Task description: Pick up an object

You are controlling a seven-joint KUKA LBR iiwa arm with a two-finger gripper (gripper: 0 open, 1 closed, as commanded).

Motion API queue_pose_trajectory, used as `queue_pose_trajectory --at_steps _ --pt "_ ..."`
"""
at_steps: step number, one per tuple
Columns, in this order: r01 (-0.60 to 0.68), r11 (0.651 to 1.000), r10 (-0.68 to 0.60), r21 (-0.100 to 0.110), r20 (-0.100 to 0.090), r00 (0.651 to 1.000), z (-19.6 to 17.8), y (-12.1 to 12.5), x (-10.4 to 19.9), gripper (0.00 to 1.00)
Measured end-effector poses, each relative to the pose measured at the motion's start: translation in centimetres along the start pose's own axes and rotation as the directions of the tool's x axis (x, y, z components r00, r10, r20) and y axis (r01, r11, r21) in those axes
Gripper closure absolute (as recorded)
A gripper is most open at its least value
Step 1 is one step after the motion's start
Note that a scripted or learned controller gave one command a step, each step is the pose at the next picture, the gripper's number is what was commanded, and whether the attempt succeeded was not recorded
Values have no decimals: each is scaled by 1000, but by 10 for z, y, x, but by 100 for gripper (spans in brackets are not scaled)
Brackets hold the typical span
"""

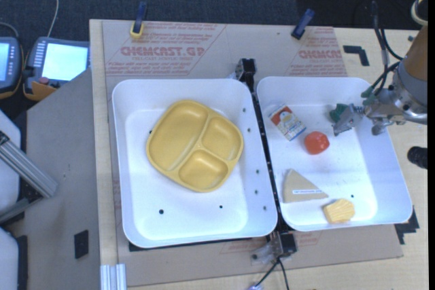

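We see the arm (416,71) reaching in from the right, its gripper (342,117) low over the right bin (387,166); whether the jaws are parted, we cannot tell. Just beside it lie a red tomato (316,142) and small carton (288,123) (both untouched). The left bin (132,166) holds a yellow tray (195,145).

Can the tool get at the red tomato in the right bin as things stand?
Probably yes. The tool is over the right bin, close beside the red tomato, which lies apart from the small carton and the cheese wedge, open from above.
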State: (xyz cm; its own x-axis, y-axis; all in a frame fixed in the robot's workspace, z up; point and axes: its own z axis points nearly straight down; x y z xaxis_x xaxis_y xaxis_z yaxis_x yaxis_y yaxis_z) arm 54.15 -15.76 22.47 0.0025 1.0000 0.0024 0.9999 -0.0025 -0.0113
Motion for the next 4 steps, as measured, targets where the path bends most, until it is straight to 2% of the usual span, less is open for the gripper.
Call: queue_pose_trajectory --at_steps 1,3,4 --pt "3 1000 -3 -11 2 1000 -6 2 0 0" --pt "3 1000 -3 -3 -1 1000 122 4 5 0" --pt "3 1000 -3 -6 1 1000 142 4 5 0"
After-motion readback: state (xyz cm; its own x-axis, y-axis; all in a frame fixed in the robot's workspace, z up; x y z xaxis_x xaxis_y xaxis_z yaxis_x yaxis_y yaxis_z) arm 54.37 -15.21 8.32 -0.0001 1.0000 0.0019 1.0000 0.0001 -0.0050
